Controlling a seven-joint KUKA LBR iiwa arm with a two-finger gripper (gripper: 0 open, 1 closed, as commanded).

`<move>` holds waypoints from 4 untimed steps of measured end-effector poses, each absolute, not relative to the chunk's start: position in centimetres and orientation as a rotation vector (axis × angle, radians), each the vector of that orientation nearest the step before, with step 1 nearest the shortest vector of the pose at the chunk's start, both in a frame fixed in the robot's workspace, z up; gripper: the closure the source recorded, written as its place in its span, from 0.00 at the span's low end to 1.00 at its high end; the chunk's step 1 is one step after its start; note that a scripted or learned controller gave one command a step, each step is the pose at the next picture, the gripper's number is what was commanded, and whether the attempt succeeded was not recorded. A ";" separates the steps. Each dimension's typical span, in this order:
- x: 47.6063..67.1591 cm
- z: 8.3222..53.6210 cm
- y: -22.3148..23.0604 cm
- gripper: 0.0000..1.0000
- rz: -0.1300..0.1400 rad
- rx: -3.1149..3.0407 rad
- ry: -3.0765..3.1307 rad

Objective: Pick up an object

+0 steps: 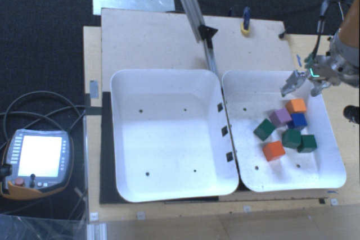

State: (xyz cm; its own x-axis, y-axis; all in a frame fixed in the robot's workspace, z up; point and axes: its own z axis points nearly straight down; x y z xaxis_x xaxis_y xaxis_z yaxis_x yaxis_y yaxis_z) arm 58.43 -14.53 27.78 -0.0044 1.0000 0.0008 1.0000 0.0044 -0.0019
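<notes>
Several small blocks lie clustered in the right bin [247,174]: an orange block [296,105], a purple block [280,117], a blue block [298,120], an orange-red block [274,150] and three green blocks [264,129] [291,137] [307,143]. My gripper [304,84] hangs over the bin's far right part, just above and beyond the orange block. Its fingers [291,85] are spread apart with nothing between them.
The left bin [121,93] sits beside the right one, sharing a divider edge with black clips [224,131]. A slanted metal pole [191,3] rises behind the bins. A teach pendant [35,163] lies at the far left, off the bench.
</notes>
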 end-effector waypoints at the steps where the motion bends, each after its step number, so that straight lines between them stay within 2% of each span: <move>1: 58.5 28.0 -14.5 0.00 -0.001 -2.217 -2.227; 2: 58.9 23.6 -15.0 0.00 0.003 -2.219 -2.222; 4: 59.6 11.8 -14.9 0.00 -0.001 -2.225 -2.229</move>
